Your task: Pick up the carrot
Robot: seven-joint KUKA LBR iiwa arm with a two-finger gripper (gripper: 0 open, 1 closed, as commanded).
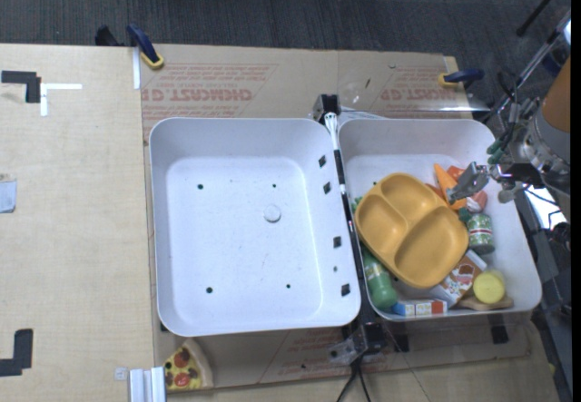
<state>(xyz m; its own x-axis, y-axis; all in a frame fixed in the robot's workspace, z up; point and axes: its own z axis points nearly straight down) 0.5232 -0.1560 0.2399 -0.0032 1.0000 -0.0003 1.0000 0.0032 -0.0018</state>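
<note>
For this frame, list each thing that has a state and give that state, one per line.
gripper: over the right bin, at the carrot; grasp not clear
carrot: lying in the right bin, beside the yellow plate
yellow plate: tilted, resting on other items
green can: on its side
yellow ball: resting at the bin's near corner
right bin: crowded with items

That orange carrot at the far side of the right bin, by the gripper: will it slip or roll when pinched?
The carrot looks like a smooth moulded toy, so probably stiff, light and a bit slippery. Its tapered shape may squirt out of a pinch. It lies wedged between the yellow divided plate and other toys, under the gripper, so it seems unlikely to roll far, though neighbours may shift.
</note>
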